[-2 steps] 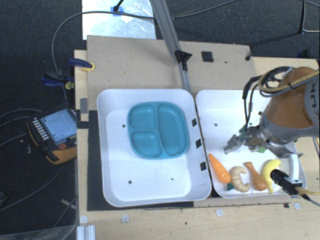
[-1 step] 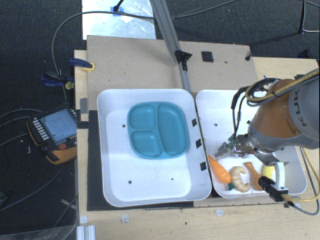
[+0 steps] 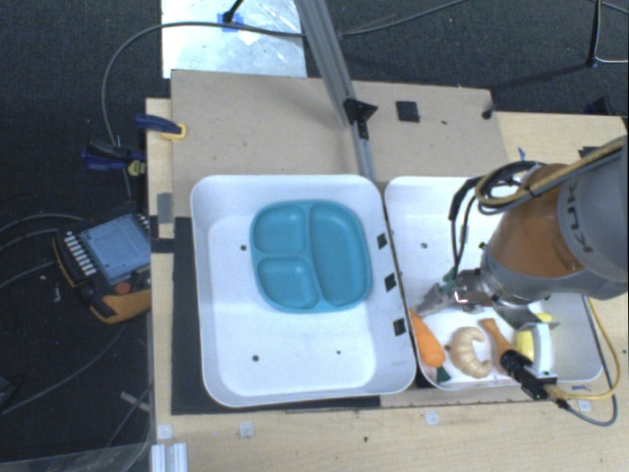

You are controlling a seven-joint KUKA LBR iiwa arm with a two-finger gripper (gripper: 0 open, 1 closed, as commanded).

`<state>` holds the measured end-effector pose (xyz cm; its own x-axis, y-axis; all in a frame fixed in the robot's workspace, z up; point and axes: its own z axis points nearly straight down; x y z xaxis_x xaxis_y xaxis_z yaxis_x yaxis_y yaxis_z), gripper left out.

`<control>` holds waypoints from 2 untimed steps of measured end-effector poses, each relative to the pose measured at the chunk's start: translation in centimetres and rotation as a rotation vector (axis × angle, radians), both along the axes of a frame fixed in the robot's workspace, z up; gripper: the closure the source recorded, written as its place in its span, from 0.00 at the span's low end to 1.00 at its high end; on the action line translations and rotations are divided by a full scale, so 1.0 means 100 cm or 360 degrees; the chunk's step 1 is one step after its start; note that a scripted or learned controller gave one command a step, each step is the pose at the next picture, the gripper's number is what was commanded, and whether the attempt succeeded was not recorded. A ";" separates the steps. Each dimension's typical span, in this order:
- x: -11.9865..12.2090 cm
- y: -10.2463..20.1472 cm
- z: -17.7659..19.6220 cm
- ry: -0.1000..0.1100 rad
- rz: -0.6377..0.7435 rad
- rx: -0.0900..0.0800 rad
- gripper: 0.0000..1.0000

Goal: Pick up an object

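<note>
Croissant (image 3: 471,351) beside carrot (image 3: 427,339), arm's tool (image 3: 462,301) low above them, grip indiscernible.

One fixed camera is mounted above the bench and looks down at a slant. Its field takes in both shallow white plastic bins: the left bin (image 3: 226,362) sits near frame centre, the right bin (image 3: 423,214) toward the right edge. The tan board bench top (image 3: 256,116) runs away toward the frame's top, with dark carpeted floor (image 3: 59,47) around it. Standoff is moderate. The grey and orange robot arm (image 3: 550,244) enters from the right edge.
</note>
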<state>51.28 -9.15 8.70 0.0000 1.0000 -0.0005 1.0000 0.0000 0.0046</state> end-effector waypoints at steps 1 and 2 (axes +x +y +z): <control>0.002 0.000 0.012 -0.0012 0.0000 -0.0001 1.00; 0.006 -0.003 0.076 -0.0004 0.0007 -0.0001 1.00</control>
<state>51.87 -9.50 16.29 -0.0042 1.0000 -0.0012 1.0000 0.0042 0.0073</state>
